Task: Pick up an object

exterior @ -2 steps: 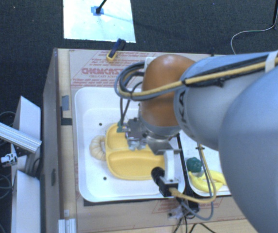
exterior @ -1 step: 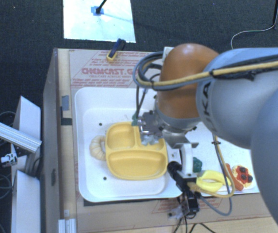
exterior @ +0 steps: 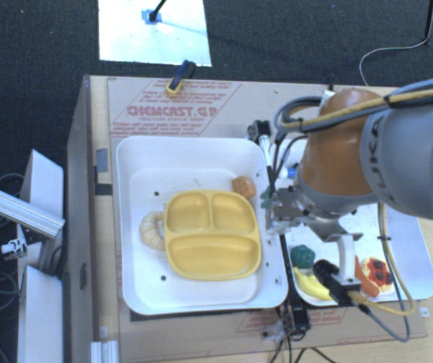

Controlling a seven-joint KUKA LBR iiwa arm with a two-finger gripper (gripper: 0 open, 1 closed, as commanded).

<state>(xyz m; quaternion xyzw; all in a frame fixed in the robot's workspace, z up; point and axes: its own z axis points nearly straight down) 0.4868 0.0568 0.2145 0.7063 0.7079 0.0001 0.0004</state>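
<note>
My gripper hangs over the wall between the two bins, under the grey and orange arm that covers much of the right bin. In the left bin a yellow divided tray lies flat. A small orange-brown lump sits at the tray's upper right corner, just left of the gripper. A pale ridged ring lies against the tray's left edge. In the right bin, below the gripper, lie a dark green piece, a yellow banana and a red-orange piece.
The bins stand on a cardboard sheet on the bench. A yellow and black tool lies at the cardboard's far edge. Cables run from the wrist over the right bin's far left corner.
</note>
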